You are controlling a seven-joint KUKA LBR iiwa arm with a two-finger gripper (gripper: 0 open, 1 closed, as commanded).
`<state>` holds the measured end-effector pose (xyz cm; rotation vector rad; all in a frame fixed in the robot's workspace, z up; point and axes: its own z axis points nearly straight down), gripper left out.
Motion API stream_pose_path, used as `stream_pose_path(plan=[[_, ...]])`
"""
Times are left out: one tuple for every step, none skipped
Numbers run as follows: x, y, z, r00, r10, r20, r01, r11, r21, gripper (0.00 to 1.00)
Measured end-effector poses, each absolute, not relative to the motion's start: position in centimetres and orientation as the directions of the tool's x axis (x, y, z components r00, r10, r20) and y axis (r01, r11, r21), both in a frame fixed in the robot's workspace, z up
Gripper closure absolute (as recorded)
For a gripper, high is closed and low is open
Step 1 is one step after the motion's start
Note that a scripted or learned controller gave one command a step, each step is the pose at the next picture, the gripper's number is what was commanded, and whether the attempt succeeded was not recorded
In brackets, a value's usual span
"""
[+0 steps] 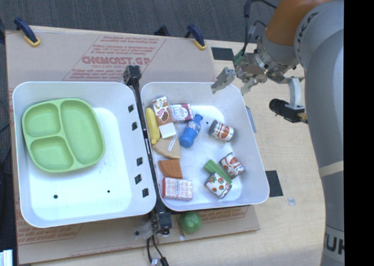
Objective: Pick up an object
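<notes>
Towering at the right of your view, the grey KUKA arm [327, 83] is the thing closest to the lens, its orange band above the wrist. Next in size come the two white bins: the left bin [76, 200] bears a green divided plate [61, 135], and the right bin [248, 113] holds the jumble you must pick from. Among it lie a yellow banana [152, 125], a blue bottle [190, 133], a small can [222, 131], a waffle piece [170, 169], a printed carton [177, 189] and two more printed cans [225, 176] near the front right corner. A green ball [190, 222] sits outside the bins, on the cardboard at the front edge.

Your gripper [234, 79] hangs over the far right corner of the right bin, fingers apart and grasping nothing, well away from any item.

Watch the risks. Descending from this spot, you would likely strike the bin rim or close on bare plastic, since nothing lies beneath. Aiming at the packed cluster by the banana could pinch two items or knock one aside. Round cans may roll from the fingers.
</notes>
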<state>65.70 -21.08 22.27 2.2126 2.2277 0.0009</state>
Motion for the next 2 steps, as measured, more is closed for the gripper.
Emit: stream_pose_path(plan=[[65.7, -21.08, 22.27, -0.007, 1.0, -0.001, 1.0, 0.007, 0.002, 0.0], [65.7, -21.08, 22.27, -0.007, 1.0, -0.001, 1.0, 0.007, 0.002, 0.0]])
